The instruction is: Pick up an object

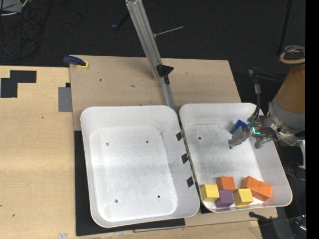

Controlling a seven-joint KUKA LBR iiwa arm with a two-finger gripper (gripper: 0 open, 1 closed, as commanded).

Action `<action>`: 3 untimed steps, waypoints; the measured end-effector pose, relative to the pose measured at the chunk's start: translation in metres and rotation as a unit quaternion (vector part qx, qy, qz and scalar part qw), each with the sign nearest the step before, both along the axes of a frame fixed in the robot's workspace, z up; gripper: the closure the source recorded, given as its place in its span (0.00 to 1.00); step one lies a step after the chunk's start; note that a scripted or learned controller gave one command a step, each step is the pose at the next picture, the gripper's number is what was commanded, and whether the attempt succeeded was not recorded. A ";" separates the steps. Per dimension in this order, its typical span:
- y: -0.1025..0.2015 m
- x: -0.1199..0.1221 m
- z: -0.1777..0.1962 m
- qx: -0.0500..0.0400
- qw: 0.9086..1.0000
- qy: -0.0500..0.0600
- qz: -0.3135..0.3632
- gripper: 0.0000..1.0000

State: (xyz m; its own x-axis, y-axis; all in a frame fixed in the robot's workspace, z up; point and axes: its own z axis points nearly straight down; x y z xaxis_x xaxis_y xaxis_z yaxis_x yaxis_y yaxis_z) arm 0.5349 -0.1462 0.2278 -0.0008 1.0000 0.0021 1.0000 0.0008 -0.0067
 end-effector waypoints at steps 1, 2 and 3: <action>-0.001 0.000 0.001 0.000 1.000 -0.002 -0.001 0.00; -0.007 0.007 -0.053 0.000 1.000 0.001 -0.001 0.00; -0.001 0.006 -0.117 0.000 1.000 0.002 -0.002 0.00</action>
State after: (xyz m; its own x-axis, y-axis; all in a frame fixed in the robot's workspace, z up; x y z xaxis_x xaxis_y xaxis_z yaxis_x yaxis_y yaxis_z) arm 0.5408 -0.1476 0.1108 0.0022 1.0000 0.0031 0.9999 -0.0022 -0.0102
